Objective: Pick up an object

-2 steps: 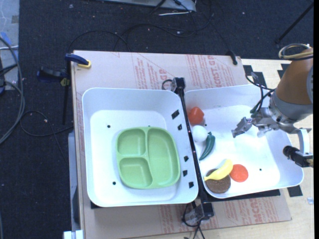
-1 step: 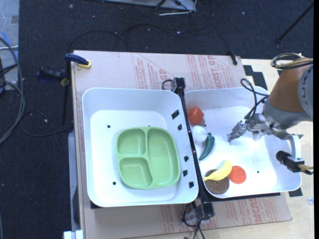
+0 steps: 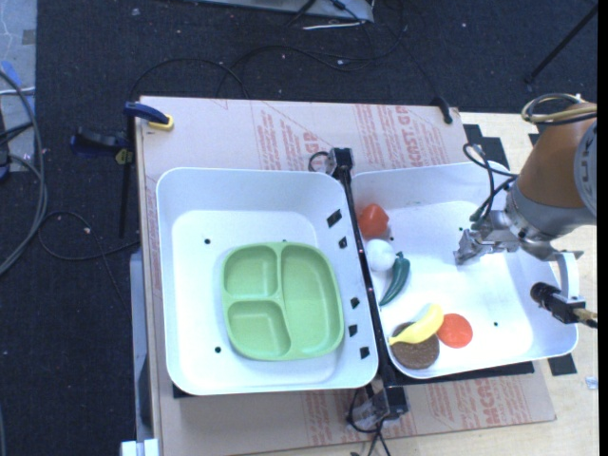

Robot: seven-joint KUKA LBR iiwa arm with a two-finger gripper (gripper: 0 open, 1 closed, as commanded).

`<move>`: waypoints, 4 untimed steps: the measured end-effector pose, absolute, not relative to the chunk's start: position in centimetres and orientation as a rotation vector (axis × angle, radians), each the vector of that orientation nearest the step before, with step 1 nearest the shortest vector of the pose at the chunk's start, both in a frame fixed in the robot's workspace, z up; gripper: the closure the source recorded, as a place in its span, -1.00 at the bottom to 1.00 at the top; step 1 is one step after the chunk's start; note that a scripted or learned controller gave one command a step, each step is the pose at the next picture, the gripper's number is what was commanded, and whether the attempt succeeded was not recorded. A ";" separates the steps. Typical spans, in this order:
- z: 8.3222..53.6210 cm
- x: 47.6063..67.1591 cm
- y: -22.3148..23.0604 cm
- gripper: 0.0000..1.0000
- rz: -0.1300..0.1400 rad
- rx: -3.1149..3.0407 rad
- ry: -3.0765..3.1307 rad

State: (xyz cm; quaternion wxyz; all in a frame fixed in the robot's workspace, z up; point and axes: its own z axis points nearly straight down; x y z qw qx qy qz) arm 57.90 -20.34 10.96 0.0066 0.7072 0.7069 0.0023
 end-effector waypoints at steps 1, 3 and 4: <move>15.7 57.1 -20.5 1.00 0.003 2.219 2.219; 26.2 57.2 -20.1 1.00 0.005 2.217 2.218; 24.8 57.8 -14.8 1.00 0.000 2.218 2.227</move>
